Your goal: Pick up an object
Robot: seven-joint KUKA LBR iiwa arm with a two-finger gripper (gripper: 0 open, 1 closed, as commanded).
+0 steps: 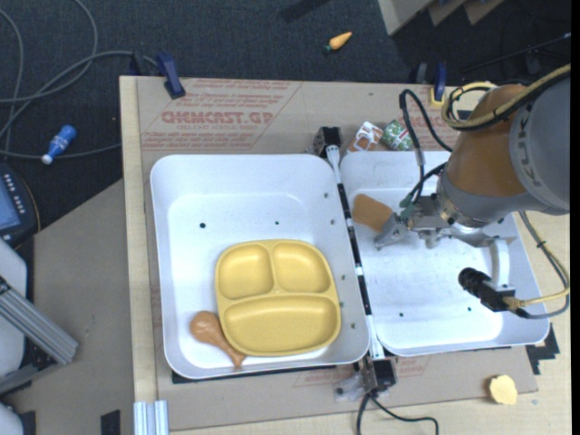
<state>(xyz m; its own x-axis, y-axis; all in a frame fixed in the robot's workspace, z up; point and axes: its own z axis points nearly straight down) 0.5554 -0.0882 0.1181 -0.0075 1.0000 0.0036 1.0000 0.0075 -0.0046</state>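
My gripper point(391, 228) reaches in from the right and sits low over the left part of the right bin point(435, 333). A flat brown piece point(370, 211) lies right at its tip, near the wall between the bins; whether it is gripped I cannot tell. The left bin point(181, 198) holds a yellow divided plate point(276, 295). An orange-brown drumstick toy point(214, 332) lies against the plate's lower left edge.
A black connector on a cable point(480, 288) hangs over the right bin below the arm. Small packets point(381, 136) lie on the bench behind the right bin. A yellow chunk point(501, 389) rests on the bench at the front right.
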